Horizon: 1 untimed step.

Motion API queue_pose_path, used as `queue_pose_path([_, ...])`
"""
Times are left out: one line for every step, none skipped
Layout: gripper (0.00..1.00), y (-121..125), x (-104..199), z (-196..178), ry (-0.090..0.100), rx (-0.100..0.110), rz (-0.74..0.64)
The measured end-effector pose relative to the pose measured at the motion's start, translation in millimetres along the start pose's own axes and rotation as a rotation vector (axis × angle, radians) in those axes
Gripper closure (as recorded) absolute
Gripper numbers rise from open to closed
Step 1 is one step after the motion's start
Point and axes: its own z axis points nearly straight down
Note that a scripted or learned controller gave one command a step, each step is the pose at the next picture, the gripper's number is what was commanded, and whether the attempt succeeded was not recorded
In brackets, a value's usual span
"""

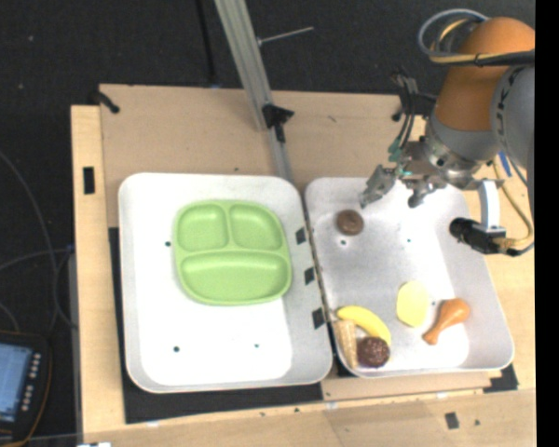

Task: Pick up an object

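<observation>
Two white bins (140, 277) sat on a tan bench (168, 128); dark floor lay around. The gripper (398, 189) hung open, empty; a brown ball (349, 222) lay just below-left.

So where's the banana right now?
The banana lies in the right bin, near its front-left corner in the camera view, just above a dark round treat and left of the pale yellow slice.

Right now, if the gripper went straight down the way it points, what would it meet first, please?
Probably the bare floor of the right-hand shallow white bin; the open two-finger gripper hangs right of the small round brown object, though depth is unclear.
</observation>
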Motion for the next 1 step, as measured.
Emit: queue_pose_path([0.0, 0.0, -0.1, 0.0, 0.0, 0.0, 0.0])
